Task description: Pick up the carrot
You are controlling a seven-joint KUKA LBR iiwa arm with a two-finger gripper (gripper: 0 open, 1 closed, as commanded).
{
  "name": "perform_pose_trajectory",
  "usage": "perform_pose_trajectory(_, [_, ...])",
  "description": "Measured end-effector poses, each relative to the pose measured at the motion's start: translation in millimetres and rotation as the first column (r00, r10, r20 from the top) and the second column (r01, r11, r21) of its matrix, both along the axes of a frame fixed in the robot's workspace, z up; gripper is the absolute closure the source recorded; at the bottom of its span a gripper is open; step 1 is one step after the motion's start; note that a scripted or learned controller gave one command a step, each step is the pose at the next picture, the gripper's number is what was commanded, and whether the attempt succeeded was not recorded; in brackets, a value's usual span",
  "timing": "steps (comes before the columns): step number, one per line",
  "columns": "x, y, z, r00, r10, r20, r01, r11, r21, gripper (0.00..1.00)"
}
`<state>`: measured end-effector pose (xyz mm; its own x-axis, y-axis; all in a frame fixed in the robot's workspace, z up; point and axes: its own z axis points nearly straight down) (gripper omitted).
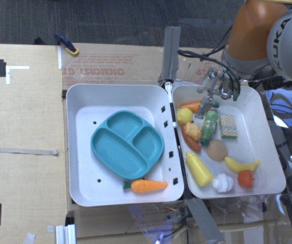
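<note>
Two shallow white bins sat side by side on the tabletop (24, 136), and we examined them through the single overhead camera view.

Left bin (77, 187): we found a blue divided plate (127, 144) lying near its middle. The carrot (145, 186), orange with a green stub at its left end, lay on its side just below the plate, close to the bin's near wall and towards its right corner. It looked to touch or slightly overlap the plate's lower edge; we could not settle which. Nothing gripped it.

Right bin (270, 151): we recorded a clutter of toy food, including a lemon (184, 116), a corn cob (193, 131), a green bottle (209, 124), a sponge-like block (228, 126), a banana (241, 163), a yellow squeeze bottle (198, 169), a tomato (245, 179) and a brownish egg-shaped piece (217, 150). A second orange item (190, 106) lay at the far end, partly hidden; we could not identify it with confidence.

Arm: the gripper (207, 107) hung over the far part of the right bin, just above the green bottle. The jaws appeared slightly parted with nothing between them.

Assessment: in our judgement the task had not begun in any effective sense. The carrot rested in the other bin, well apart from the gripper. What remained was the whole job: crossing to the left bin, descending beside the plate, closing on the carrot and lifting it.
</note>
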<state>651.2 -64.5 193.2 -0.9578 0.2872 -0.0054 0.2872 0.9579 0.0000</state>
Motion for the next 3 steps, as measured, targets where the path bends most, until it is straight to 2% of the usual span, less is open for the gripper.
perform_pose_trajectory(1, [-4.3, -29.4, -59.6, 0.947, -0.322, -0.003, 0.322, 0.947, 0.001, 0.0])
perform_pose_trajectory(2, [2.2, 2.7, -0.3, 0.841, -0.541, -0.001, 0.541, 0.841, 0.002, 0.0])
perform_pose_trajectory(3, [1.7, -44.3, -93.6, 0.719, -0.695, -0.001, 0.695, 0.719, 0.002, 0.0])
